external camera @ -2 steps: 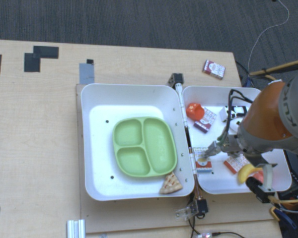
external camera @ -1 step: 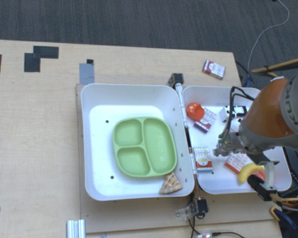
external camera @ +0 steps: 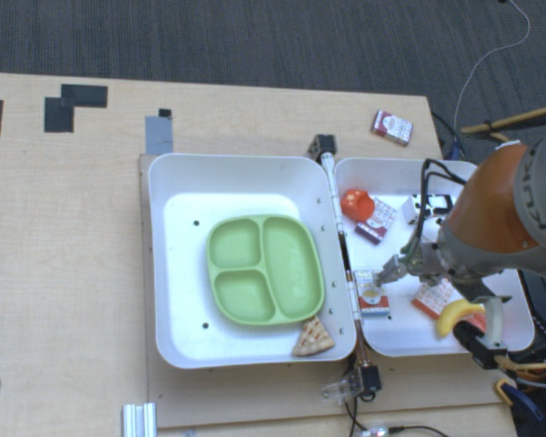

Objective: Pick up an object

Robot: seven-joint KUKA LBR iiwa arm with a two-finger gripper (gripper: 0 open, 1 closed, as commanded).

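While the arm [external camera: 496, 212] reaches in from 3 o'clock, the hand [external camera: 393, 269] hangs low in the right bin [external camera: 396, 342], just above a small flat packet [external camera: 373, 297] by the divider wall; cannot tell the hand's state. Nothing visibly held. Candidates in this bin: red tomato-like toy [external camera: 356, 203] at 11 o'clock, dark red packet [external camera: 376, 223] beside it, banana [external camera: 460, 317] at 5 o'clock. Left bin [external camera: 164, 244] has a green divided plate [external camera: 264, 269] and a pizza slice [external camera: 313, 337] at its 5 o'clock corner. Risks: flat packet gives little to bite, likely slips; wall close by, a tip could catch it.
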